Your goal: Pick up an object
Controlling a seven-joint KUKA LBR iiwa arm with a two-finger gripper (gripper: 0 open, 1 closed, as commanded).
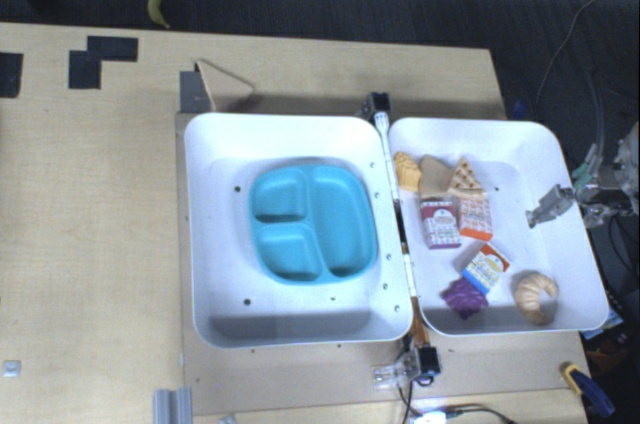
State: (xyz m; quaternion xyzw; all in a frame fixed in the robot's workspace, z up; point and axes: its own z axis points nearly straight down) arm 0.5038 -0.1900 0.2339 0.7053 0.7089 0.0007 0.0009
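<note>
Dark carpet lies behind a pale wooden counter [90, 212], and on the carpet near the counter's far edge there is one small yellow thing [157, 9], maybe a banana. Three black patches [100, 60] are on the counter at the left.

Two white bins stand side by side and they touch along their middle edge. One left bin [215, 212] contains one turquoise tray [312, 220] with three compartments; the tray lies flat in the middle of this bin.

One right bin [530, 147] contains seven small objects, as far as I can count. At its far left part there are one yellow piece [407, 171], one beige piece [434, 176] and one patterned triangle [464, 176], close together in a row. Just below them are two small cartons: one dark red carton [439, 223] and one orange and white carton [476, 215], both with the long axis going from far to near. Nearer to the camera, one blue, white and orange packet [485, 269] lies tilted, its long axis diagonal, touching one purple object [463, 295]. One tan rounded object [535, 295], like a bread roll, is in the near right corner, apart from the others.

One claw [548, 206] comes in from the right, over the right side of the right bin. I cannot tell if its fingers are apart or together. Nothing is visible between them.
</note>
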